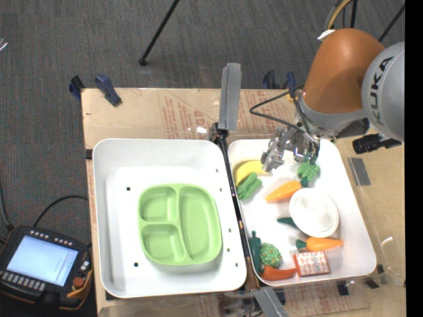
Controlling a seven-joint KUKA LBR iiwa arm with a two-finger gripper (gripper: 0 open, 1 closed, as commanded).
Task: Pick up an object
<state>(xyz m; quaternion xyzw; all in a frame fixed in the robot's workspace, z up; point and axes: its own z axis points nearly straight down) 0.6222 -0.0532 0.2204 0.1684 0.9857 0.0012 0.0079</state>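
My gripper (289,152) hangs over the back of the right bin (353,207), its fingers apart with nothing between them. Just below it lie a yellow banana (246,170), a green pickle (249,186), a small broccoli (308,172) and an orange carrot (283,190). Further forward in the same bin sit a white lid-like disc (314,211), a second carrot (320,244), a red box (311,263), another broccoli (269,253) and a red chilli (277,274).
The left bin (112,177) holds a green divided plate (179,225). A grey metal post (229,98) stands between the bins at the back. A teach pendant (43,263) lies at the lower left, off the bench.
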